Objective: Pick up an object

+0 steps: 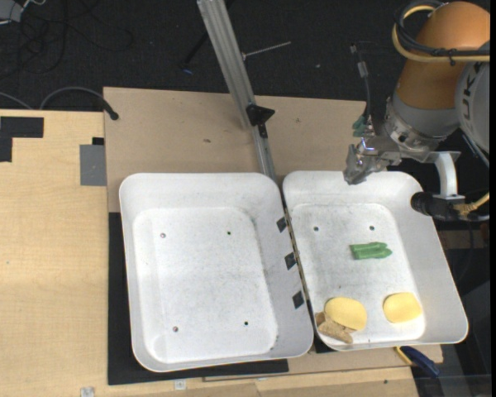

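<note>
Two white bins lie side by side before us; the left bin sits beside the right bin, which holds everything small. Our arm reaches in from the right, its gripper hanging over the right bin's far rim, and we cannot tell how it is set. Nearer, we see two yellow objects, a green object, and a tan scrap.

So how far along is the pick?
Nothing looks picked yet. The gripper sits over the far rim of the right bin, with nothing visible between its fingers. The green piece and two yellow pieces lie in that bin. Descent, grasp and lift remain.
</note>
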### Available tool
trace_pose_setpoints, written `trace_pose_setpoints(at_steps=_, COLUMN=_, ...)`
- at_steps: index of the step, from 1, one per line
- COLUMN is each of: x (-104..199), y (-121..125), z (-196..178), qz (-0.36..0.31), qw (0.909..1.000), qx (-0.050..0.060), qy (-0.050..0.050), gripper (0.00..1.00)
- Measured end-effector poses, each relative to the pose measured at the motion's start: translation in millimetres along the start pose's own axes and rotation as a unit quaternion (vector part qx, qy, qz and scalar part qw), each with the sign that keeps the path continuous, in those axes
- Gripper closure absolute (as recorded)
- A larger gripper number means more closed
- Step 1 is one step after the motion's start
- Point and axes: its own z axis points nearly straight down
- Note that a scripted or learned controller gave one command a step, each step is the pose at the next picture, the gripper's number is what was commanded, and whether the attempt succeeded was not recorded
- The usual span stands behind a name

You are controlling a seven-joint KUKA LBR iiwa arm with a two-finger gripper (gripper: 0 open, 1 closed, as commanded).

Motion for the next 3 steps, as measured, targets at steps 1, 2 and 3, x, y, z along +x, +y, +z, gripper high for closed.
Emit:
trace_pose_setpoints(at_steps=1, x=53, y=13, z=13, qz=0.000, qw=1.0000, qx=0.001, qy=0.000, gripper=1.00)
trace_pose_setpoints(at_steps=2, x=112, y=15, z=9, qz=0.000, qw=1.0000, qx=-0.001, qy=0.000, gripper=1.00)
trace_pose_setpoints(at_steps=3, x=154, y=17, z=19, qz=0.001, qw=1.0000, qx=0.000, qy=-0.001, gripper=1.00)
